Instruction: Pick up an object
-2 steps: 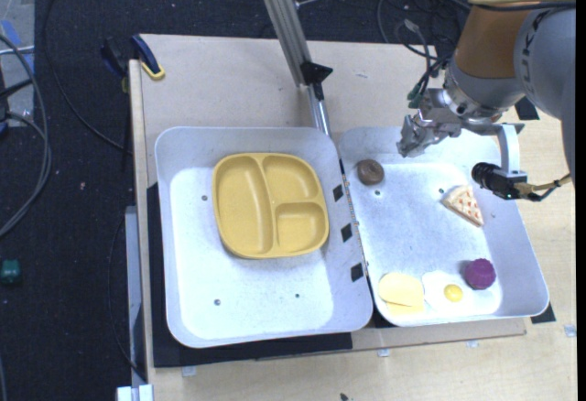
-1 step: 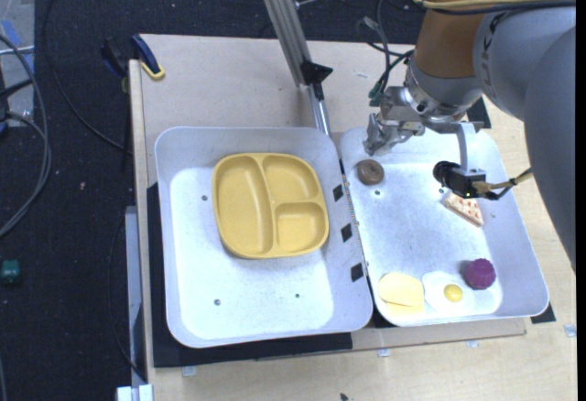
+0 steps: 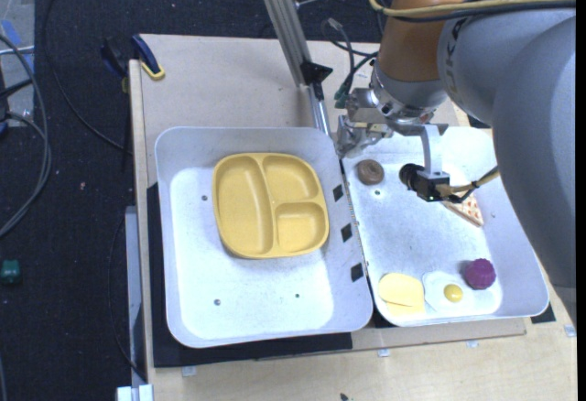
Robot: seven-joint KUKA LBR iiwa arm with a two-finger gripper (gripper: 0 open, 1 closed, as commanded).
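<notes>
My gripper (image 3: 352, 139) hangs over the far left corner of the right bin (image 3: 513, 248), close to the wall between the two bins. A brown round cookie-like piece (image 3: 370, 172) lies just in front of it and slightly right, apart from it. Further right lies a pizza-slice toy (image 3: 467, 208). Along the bin's near edge sit a pale yellow cheese-like piece (image 3: 401, 289), a fried-egg toy (image 3: 448, 291) and a purple ball-like piece (image 3: 478, 274). Nothing shows in the gripper.
The left bin (image 3: 188, 294) holds a yellow divided plate (image 3: 270, 204). A small black part (image 3: 422, 180) on a thin cable hangs over the right bin. A metal pole (image 3: 284, 10) slants up behind the bins. The arm's bulk covers the right bin's far right.
</notes>
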